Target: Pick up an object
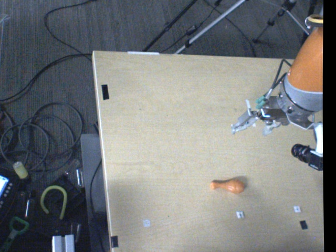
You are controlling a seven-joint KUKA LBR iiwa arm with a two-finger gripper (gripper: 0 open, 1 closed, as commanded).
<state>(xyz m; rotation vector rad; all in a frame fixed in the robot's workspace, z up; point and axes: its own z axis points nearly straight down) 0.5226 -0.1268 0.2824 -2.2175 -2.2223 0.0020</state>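
Claw [245,121] above the surface [168,140], orange pear-shaped toy [229,186] lying well below it.

The claw's fingers look spread and hold nothing. The toy rests apart from it, toward the near edge of the surface. It is probably light, smooth and a bit slippery; the thin neck looks the easier place to pinch. Its long axis runs left to right, narrow end pointing left, bulb to the right.
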